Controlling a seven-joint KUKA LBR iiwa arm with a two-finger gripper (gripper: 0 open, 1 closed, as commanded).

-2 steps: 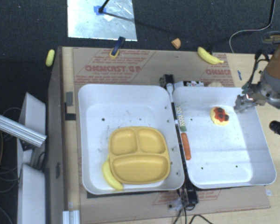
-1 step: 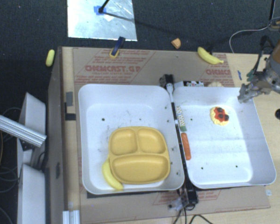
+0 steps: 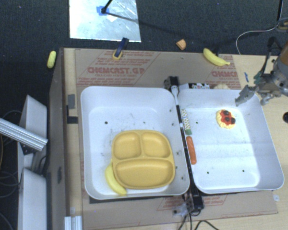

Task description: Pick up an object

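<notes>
The right bin (image 3: 259,176) holds a small yellow toy pizza (image 3: 226,119) with red and dark toppings near its far side. An orange carrot-like stick (image 3: 191,150) lies along the bin's left wall. In the left bin (image 3: 93,128) a yellow divided plate (image 3: 143,158) sits with a yellow banana (image 3: 113,180) tucked against its front left corner. My gripper (image 3: 253,97) hangs over the far right rim of the right bin, up and to the right of the pizza. Its fingers (image 3: 243,96) are spread open with nothing between them.
A second banana (image 3: 215,57) lies on the bench behind the right bin. Beyond the bench are an orange piece (image 3: 181,44), a yellow item (image 3: 51,59) at the far left, and a blue-yellow clamp (image 3: 120,48). A metal rail (image 3: 19,132) juts in at the left.
</notes>
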